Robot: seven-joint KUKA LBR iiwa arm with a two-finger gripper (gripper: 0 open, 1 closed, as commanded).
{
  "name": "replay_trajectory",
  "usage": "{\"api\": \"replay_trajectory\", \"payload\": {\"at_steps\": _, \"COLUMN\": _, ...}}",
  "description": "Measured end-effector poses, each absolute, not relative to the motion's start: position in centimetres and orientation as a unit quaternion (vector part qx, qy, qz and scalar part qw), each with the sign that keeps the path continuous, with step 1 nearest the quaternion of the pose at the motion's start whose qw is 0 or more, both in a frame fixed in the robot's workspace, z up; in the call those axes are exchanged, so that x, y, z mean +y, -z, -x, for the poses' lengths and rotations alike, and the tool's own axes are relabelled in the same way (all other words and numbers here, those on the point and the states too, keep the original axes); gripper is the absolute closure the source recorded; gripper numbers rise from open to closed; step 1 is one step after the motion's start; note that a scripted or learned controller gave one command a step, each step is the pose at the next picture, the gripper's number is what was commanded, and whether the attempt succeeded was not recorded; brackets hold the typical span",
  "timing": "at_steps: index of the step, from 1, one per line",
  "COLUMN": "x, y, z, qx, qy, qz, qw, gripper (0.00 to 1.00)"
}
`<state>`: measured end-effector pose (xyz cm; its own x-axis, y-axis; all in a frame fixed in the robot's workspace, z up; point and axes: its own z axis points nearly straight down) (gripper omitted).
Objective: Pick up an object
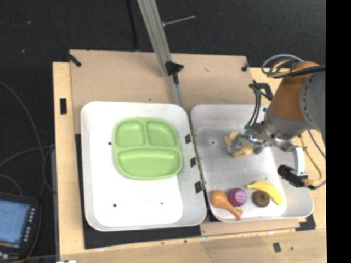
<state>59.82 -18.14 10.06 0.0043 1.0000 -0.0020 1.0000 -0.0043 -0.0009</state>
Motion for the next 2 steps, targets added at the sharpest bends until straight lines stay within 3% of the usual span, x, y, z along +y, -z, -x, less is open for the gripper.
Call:
{"api": "replay_trajectory", "payload": {"at_steps": 1, "x": -18.3, "y": -11.3, "z": -59.9, "qx": 0.704, "qy": -0.0002, "qz": -0.710, "qw": 0.002, "gripper": 1.00}}
{"api": "replay_trajectory", "payload": {"at_steps": 2, "x": -18.4, "y": -15.6, "z": -60.0, "qx": 0.705, "qy": -0.0011, "qz": -0.709, "qw": 0.002, "gripper": 1.00}}
